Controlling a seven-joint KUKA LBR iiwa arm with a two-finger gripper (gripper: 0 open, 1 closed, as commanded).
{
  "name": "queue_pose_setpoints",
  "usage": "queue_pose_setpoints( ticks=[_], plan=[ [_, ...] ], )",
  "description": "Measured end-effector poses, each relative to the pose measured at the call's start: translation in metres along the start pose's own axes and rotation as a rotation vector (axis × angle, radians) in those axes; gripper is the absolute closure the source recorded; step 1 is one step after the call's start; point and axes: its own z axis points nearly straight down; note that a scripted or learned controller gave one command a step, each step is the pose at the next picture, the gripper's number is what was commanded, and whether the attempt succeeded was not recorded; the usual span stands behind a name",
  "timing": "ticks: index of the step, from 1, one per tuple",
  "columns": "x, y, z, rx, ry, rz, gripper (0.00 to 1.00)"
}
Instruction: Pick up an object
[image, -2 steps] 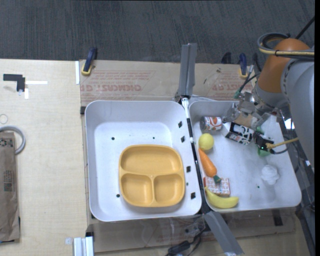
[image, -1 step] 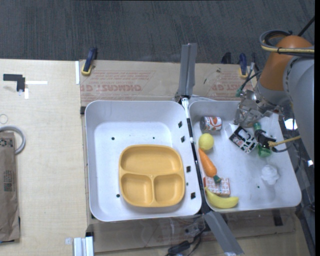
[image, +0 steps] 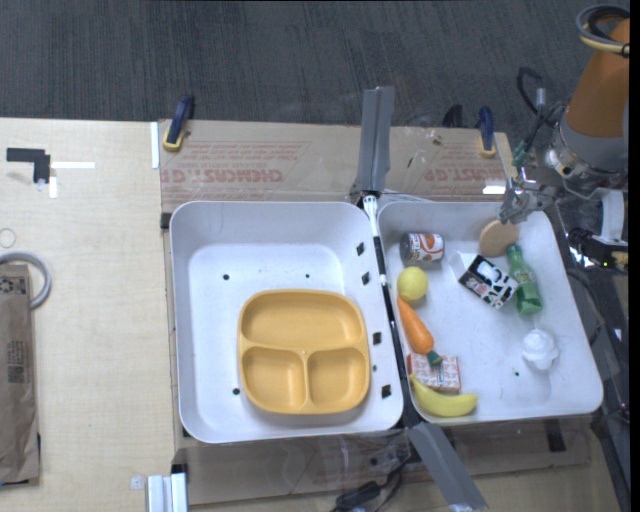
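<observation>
The right bin holds several objects. A small can lies by its left wall, with a yellow lemon and an orange carrot below it. A snack packet and a banana sit at the front. A black-and-white box, a green bottle and a white object lie to the right. A tan rounded object rests near the back. My gripper hangs at the bin's back right, just above and behind the tan object.
The left bin holds a yellow divided plate. A grey divider post stands between the bins at the back. Cardboard with blue clamps lies behind the bins. Cables run along the right side.
</observation>
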Motion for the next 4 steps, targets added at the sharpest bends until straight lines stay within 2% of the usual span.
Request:
queue_pose_setpoints(
  ticks=[1, 3, 4],
  plan=[
    [-0.0401, 0.0038, -0.0155, -0.001, 0.000, -0.236, 1.00],
    [-0.0439, 0.0047, -0.0202, 0.000, 0.000, -0.460, 1.00],
    [-0.0440, 0.0047, -0.0202, 0.000, 0.000, -0.460, 0.00]
  ],
)
